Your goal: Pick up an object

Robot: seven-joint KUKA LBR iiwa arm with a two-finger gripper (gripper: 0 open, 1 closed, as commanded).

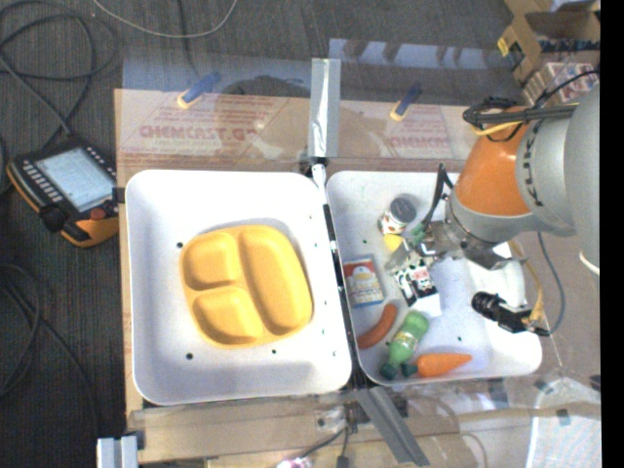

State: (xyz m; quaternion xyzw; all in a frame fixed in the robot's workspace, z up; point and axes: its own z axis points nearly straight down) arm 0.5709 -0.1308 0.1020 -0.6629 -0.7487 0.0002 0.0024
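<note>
Camera view: the arm reaches from the right over the right bin, its orange band above the wrist, which bends down toward the bin's middle.

The jaws sit low among the objects; whether they are open or closed cannot be told. Near them lie a small can, a black-and-white carton, a red-labelled packet, a sausage, a green bottle and a carrot. The left bin holds a yellow divided tray. Both bins rest on the desk.
</note>
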